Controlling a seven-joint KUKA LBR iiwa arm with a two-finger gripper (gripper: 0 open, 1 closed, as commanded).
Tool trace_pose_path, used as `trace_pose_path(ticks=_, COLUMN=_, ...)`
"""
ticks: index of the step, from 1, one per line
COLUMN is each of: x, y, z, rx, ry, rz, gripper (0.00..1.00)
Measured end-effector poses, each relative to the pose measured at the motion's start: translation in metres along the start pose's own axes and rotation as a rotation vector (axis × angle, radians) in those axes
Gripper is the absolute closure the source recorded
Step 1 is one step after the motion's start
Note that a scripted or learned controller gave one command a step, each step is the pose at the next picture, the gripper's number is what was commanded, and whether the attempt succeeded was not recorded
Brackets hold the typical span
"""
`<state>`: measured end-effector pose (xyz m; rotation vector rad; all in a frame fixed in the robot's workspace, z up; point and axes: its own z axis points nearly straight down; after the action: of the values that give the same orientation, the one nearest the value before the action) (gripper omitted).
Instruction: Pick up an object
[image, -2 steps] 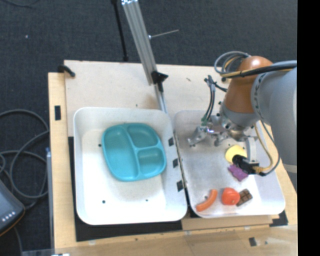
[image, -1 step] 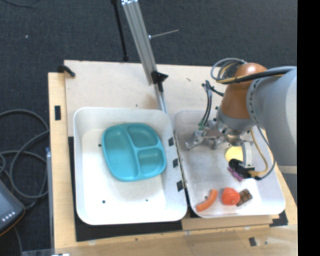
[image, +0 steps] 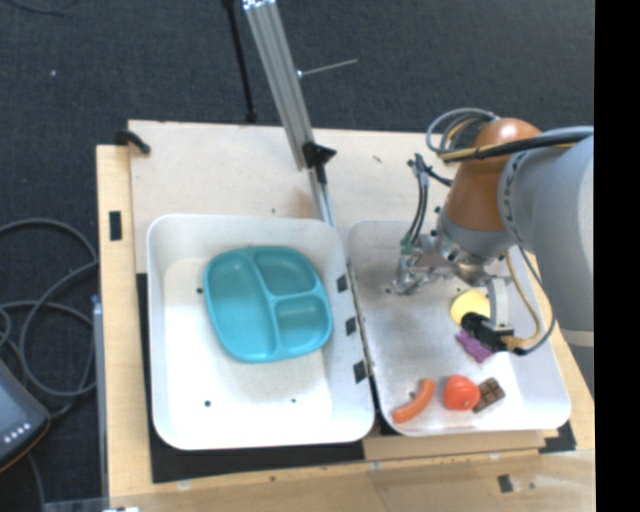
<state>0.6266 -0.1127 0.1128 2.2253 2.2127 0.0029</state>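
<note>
arm (image: 540, 200) bent down over right bin (image: 400, 250), gripper (image: 405, 280) low, grip state unclear

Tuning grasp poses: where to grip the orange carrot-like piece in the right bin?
Probably mid-length on the orange carrot-like piece, coming from above, jaws across its narrow width. It lies flat, long and slightly curved, apart from the red-orange ball beside it.
</note>
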Motion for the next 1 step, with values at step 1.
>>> trace_pose_path(ticks=1, x=-0.0093, y=0.0025, z=-0.0615, rx=-0.004, ry=-0.001, rz=-0.004, gripper=1.0)
